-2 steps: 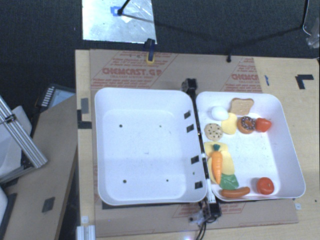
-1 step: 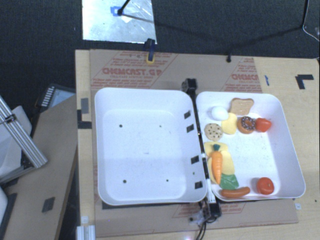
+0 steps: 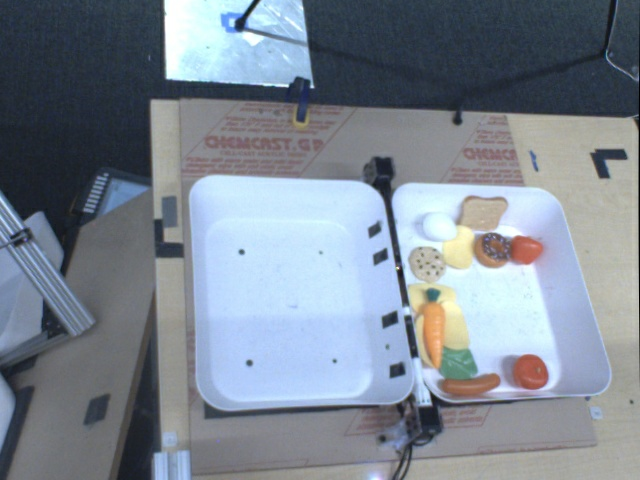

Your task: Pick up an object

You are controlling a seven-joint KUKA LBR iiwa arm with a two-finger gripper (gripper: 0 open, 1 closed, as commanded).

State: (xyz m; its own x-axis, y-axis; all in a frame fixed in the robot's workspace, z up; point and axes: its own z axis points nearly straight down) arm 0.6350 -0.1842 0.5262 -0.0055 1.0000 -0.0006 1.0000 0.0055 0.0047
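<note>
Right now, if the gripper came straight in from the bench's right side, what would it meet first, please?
Likely the right bin, at its outer wall, unless it travels above the rim; depth is unclear.

Both bins were plain white, the left bin (image 3: 290,288) and the right bin (image 3: 560,298). Toy food in the right one: tan toast slice (image 3: 483,211), white egg (image 3: 437,226), brown donut (image 3: 491,249) with speckled sprinkles, two red tomatoes (image 3: 526,250), beige cookie (image 3: 427,263) with dark chips, orange carrot (image 3: 433,333) with green top, reddish-orange sausage (image 3: 469,385). Bench board (image 3: 260,140) was tan cardboard with red lettering.
</note>
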